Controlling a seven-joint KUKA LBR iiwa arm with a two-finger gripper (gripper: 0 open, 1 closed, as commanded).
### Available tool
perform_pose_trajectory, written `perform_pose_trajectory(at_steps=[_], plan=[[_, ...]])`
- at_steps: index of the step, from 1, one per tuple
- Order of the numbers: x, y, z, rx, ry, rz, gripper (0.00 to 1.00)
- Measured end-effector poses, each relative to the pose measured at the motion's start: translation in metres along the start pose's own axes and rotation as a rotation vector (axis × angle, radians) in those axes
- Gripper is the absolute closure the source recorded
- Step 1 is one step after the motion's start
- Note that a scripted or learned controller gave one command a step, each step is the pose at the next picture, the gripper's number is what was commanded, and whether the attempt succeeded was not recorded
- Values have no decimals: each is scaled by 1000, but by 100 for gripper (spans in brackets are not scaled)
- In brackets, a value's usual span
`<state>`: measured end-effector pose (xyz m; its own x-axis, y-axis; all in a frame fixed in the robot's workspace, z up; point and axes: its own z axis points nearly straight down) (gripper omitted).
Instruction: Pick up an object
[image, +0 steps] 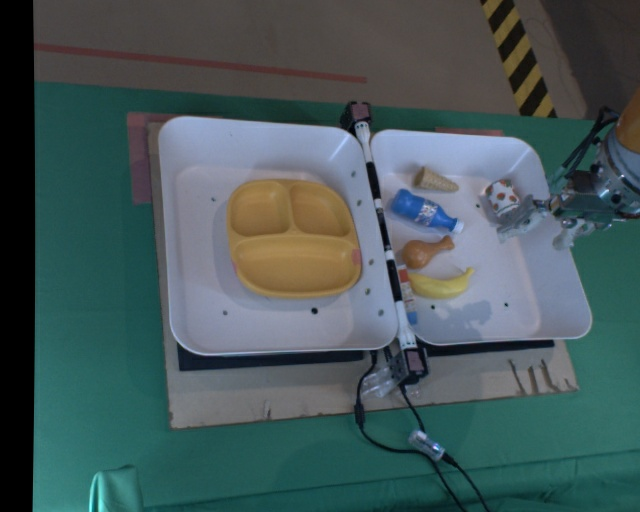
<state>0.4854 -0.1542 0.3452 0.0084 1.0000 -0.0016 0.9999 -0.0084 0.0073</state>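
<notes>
Right bin (560, 300): cupcake (503, 193) at pincer (522, 222)

One camera looks down, slanted, on both bins (200, 140).

Two white bins (200, 330), one yellow divided plate (292, 237), and five toys: cone (435, 180), bottle (425, 211), drumstick (428, 251), banana (440, 284), spotted ball (502, 194).

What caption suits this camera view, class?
Gripper reaches into the right bin beside a spotted toy; yellow divided plate sits in the left bin.
</notes>
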Motion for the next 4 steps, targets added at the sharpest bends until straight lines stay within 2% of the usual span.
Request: perform_pose_trajectory(at_steps=[1, 2, 3, 4], plan=[[7, 62, 67, 1, -2, -2, 0], [-14, 106, 136, -5, -3, -1, 0], [12, 106, 139, -18, -5, -3, 0], [28, 66, 158, -16, -9, -1, 0]])
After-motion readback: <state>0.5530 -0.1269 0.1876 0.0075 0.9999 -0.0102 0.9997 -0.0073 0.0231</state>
